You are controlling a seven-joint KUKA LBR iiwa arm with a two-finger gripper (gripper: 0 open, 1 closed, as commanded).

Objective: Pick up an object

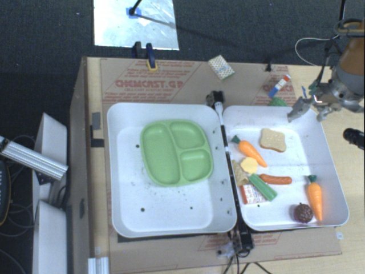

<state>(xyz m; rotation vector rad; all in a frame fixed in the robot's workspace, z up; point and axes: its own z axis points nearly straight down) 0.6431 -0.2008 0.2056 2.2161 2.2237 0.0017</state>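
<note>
The plate [175, 153] was pale green, both bins [126, 210] white, two carrots [251, 152] orange with green tops, the bread [273, 140] tan.

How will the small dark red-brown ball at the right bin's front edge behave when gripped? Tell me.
The small dark red-brown ball looks round, so it may roll or squirt from a pinch. It lies by the orange toy carrot, which might block it.

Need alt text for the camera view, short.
The gripper hangs open above the right bin's far edge, holding nothing. That bin holds toy food: two carrots, a bread slice, a sausage. The left bin holds a green divided plate.
</note>
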